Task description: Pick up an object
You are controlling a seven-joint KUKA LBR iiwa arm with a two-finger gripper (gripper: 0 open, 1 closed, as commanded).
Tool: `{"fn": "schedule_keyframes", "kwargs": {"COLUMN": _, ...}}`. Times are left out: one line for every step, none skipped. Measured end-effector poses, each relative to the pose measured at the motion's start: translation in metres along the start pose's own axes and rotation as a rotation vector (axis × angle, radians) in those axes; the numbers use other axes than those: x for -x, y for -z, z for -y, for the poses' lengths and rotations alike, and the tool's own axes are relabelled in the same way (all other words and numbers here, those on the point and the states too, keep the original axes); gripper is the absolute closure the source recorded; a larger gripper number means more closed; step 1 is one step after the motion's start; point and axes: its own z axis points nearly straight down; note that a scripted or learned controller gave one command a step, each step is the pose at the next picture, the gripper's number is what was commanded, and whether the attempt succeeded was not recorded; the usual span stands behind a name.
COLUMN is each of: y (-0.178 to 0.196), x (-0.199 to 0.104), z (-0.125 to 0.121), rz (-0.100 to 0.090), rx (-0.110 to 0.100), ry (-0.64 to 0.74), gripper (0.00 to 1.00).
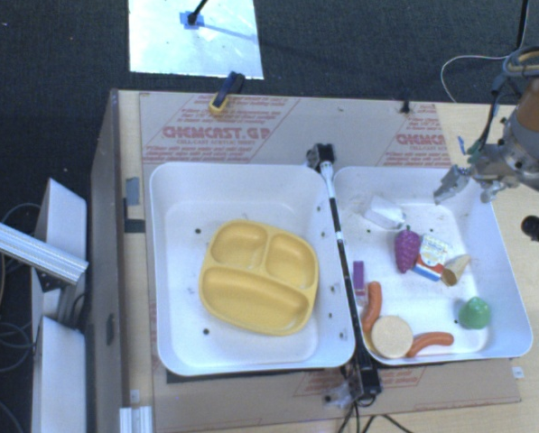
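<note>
Camera view looks down on the table [251, 124] with its two white bins. Over at the far right, the claw [472, 183] hangs above the upper right corner of the right bin [504, 269], its two fingers spread apart with nothing between them. Below it in that bin lie a purple grape bunch [406, 249], a green round piece [474, 312], two sausages [429, 340], a round cracker [392, 336], and a small colourful packet [430, 258]. The left bin [174, 269] holds a yellow divided tray [260, 276].
</note>
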Motion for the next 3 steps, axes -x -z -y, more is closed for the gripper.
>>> {"fn": "schedule_keyframes", "kwargs": {"y": -0.071, "x": -0.042, "z": 0.030, "rz": -0.001, "rx": -0.002, "ry": 0.001, "gripper": 0.00}}
{"fn": "schedule_keyframes", "kwargs": {"y": -0.105, "x": -0.049, "z": 0.038, "rz": 0.006, "rx": 0.011, "ry": -0.002, "gripper": 0.00}}
{"fn": "schedule_keyframes", "kwargs": {"y": -0.104, "x": -0.067, "z": 0.057, "rz": 0.009, "rx": 0.018, "ry": -0.002, "gripper": 0.00}}
